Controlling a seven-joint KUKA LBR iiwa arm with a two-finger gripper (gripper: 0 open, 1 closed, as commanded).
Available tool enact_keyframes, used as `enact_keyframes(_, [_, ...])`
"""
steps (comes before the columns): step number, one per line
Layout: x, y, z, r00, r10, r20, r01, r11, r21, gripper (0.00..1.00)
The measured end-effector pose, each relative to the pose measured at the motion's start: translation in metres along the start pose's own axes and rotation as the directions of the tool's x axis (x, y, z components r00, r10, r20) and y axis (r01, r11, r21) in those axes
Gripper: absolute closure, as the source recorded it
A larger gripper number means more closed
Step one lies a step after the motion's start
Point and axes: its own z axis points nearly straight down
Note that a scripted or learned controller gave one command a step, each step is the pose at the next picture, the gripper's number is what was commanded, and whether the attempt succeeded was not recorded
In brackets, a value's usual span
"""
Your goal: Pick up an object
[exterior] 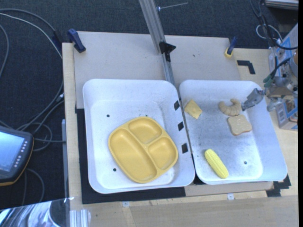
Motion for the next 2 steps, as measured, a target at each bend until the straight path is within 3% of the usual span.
enact_keyframes(1, [0.0,0.0,0.0,1.0,0.0,0.0,0.0,1.0,0.0,0.0])
enact_keyframes(2, [-0.009,0.001,0.057,1.0,0.002,-0.001,-0.002,1.0,0.006,0.0])
